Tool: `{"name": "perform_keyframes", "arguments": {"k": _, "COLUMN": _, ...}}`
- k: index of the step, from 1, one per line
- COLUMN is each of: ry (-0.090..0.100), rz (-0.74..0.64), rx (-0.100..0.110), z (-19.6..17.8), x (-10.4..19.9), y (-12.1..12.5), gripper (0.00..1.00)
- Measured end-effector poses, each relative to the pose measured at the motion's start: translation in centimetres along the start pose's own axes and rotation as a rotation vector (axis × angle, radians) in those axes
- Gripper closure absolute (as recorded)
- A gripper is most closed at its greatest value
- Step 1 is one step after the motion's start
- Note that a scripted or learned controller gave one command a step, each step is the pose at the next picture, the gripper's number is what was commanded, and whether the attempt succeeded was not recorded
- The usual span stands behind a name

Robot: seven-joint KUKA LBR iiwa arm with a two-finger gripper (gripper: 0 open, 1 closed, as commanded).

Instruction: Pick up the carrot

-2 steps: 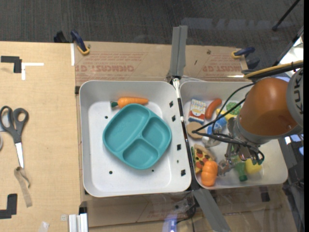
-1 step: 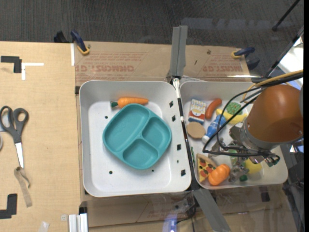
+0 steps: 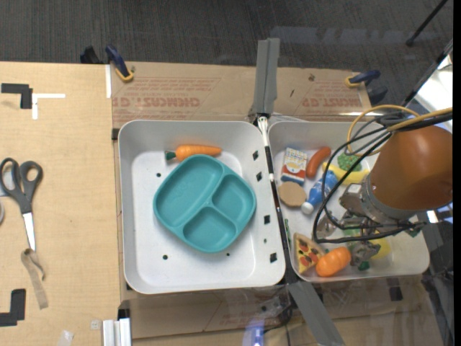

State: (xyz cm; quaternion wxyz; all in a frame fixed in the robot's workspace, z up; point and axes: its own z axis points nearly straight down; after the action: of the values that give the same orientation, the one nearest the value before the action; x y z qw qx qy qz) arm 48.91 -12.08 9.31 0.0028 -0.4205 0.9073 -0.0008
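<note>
Orange-banded arm [image 3: 414, 168] looming over right bin [image 3: 410, 265], gripper [image 3: 358, 231] low among toys, finger state impossible to tell; carrot [image 3: 196, 151] in left bin [image 3: 137, 215], at teal divided plate's [image 3: 205, 202] far edge.

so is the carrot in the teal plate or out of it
Out. The carrot lies on the left bin's floor, beside the teal plate's far rim.
</note>
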Motion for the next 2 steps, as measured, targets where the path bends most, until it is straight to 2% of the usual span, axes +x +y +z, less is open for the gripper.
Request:
{"name": "perform_keyframes", "arguments": {"k": 1, "ry": -0.001, "rz": -0.512, "rx": 0.000, "z": 0.0, "x": 2.7, "y": -1.3, "gripper": 0.00}}
{"name": "perform_keyframes", "arguments": {"k": 2, "ry": 0.000, "rz": -0.522, "rx": -0.006, "z": 0.1, "x": 1.5, "y": 0.2, "gripper": 0.00}}
